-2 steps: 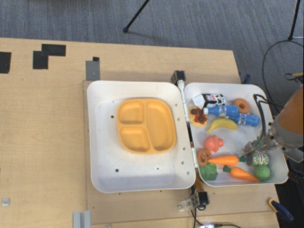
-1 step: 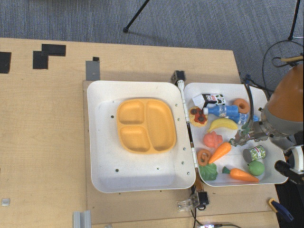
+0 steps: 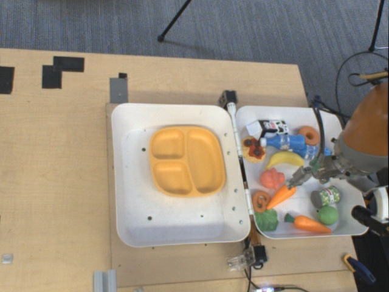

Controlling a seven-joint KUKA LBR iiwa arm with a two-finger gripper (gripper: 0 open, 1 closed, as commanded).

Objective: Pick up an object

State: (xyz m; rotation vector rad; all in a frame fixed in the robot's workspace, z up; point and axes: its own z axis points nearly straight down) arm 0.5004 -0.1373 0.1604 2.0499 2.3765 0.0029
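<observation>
The right white bin (image 3: 340,123) holds several toy foods. An orange carrot (image 3: 281,196) lies at a slant near its middle, below a pink lumpy piece (image 3: 273,178) and a yellow banana (image 3: 285,159). My gripper (image 3: 302,176) reaches in from the right and hangs just above and right of the carrot's thick end, close to the banana's right tip. I see nothing held in it. A small can (image 3: 329,196) and a green ball (image 3: 327,215) lie below the wrist.
The left white bin (image 3: 137,224) carries an orange divided plate (image 3: 185,161). Also in the right bin: a blue bottle (image 3: 287,142), a donut (image 3: 310,135), a second carrot (image 3: 310,224), a green broccoli (image 3: 266,219) and a black-and-white carton (image 3: 272,126).
</observation>
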